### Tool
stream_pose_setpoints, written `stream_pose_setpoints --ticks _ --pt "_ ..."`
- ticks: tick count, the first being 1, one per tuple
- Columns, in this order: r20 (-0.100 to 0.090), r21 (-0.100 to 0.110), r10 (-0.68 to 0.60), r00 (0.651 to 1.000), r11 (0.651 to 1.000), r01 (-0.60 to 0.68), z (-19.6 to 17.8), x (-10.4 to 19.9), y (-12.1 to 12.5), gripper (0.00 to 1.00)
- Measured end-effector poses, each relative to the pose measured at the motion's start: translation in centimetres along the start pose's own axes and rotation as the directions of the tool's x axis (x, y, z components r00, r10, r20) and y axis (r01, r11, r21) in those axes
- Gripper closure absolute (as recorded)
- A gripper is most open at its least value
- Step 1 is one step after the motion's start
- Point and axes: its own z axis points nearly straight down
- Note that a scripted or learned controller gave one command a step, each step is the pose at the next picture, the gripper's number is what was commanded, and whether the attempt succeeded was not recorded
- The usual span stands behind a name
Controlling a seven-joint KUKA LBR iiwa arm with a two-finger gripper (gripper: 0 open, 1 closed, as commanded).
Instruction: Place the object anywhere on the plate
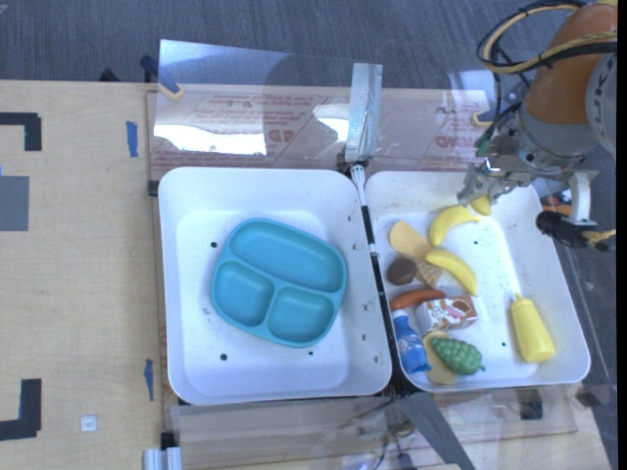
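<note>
Two white bins (186,262), side by side. Blue divided plate (279,282): left bin, well left of and below the gripper (487,186). Gripper: far edge of right bin, finger opening cannot be told. Yellow banana (453,221): just below the gripper, touching or nearly so. Yellow bottle (531,329): lower right of it.

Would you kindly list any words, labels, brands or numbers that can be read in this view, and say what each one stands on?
No text here can be read.
Red print on the clear sheet behind the bins: too blurred to read.
Red print on the sheet's right part: too blurred to read.
Printed packet in the right bin: marks too small to read.
Blue bottle: label too small to read.
</note>
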Motion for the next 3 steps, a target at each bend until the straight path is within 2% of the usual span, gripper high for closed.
stream_pose_setpoints --ticks 1,2,3 --pt "0.000 -0.009 -0.188 0.982 0.982 0.188 7.5 4.1 -2.1 1.00" --pt "0.002 -0.007 -0.458 0.889 0.889 0.458 -0.9 9.8 1.5 1.00" --pt "-0.004 -0.001 -0.349 0.937 0.937 0.349 -1.4 19.1 -5.1 1.00"
